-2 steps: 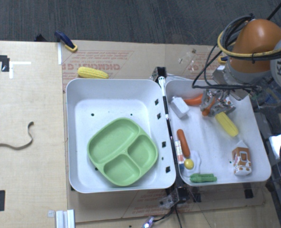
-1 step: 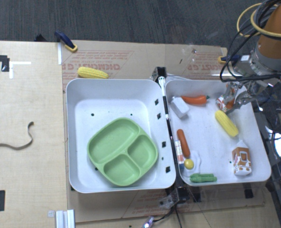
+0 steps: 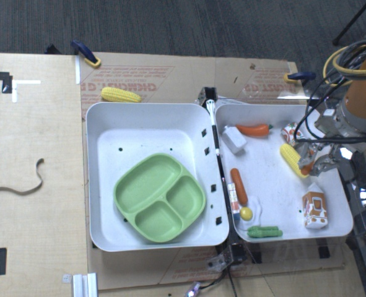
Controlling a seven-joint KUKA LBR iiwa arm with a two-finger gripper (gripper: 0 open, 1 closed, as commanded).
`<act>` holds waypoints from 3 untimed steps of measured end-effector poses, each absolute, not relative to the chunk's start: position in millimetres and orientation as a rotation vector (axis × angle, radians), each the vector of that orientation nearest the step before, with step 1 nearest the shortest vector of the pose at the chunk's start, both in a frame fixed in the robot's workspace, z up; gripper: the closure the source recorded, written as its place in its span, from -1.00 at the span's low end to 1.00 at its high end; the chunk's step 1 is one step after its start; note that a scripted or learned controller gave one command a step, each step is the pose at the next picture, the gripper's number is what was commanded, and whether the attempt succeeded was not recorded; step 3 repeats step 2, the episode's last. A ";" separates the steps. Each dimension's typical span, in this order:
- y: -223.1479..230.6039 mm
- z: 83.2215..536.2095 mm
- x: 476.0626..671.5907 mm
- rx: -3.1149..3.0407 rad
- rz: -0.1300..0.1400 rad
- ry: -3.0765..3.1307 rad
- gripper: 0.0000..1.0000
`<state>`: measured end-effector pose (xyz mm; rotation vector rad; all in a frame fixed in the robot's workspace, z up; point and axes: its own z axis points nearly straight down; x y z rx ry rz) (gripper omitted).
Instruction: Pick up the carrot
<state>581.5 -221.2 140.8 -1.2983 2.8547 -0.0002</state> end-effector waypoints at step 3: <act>-182.6 93.1 565.0 -2.055 -0.001 2.369 -1.00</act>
